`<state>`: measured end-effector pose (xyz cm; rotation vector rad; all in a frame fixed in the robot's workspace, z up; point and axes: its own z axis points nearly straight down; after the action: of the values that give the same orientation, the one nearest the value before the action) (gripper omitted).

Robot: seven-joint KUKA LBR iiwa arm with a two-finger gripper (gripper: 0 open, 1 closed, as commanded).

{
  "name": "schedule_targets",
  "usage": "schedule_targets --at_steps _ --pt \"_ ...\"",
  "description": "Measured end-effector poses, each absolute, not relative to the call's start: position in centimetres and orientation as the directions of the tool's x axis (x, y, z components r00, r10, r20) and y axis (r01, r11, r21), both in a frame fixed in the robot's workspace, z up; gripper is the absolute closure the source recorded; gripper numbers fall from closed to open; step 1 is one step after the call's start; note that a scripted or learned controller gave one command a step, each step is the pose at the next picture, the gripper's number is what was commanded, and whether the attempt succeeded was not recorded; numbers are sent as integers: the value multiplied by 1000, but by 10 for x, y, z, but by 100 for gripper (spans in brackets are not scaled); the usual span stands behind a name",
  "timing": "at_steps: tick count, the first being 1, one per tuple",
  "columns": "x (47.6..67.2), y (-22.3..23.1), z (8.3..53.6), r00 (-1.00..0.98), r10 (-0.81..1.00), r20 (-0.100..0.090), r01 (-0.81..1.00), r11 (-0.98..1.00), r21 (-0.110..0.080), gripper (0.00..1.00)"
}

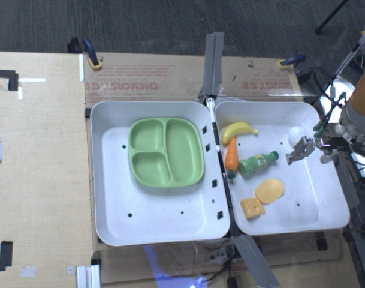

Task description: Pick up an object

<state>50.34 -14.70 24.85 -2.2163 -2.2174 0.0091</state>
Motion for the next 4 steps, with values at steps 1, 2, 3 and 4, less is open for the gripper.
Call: schedule_targets --at_steps 1,2,3,4 --pt "553 -113 141 -41 999 1 999 41 -9 0" --pt "574 -128 103 -36 999 4 999 36 23 0" --pt "575 -132 110 -31 1000 0 999 31 21 100" --pt "634 -87 188 188 982 -3 982 -188 -6 100"
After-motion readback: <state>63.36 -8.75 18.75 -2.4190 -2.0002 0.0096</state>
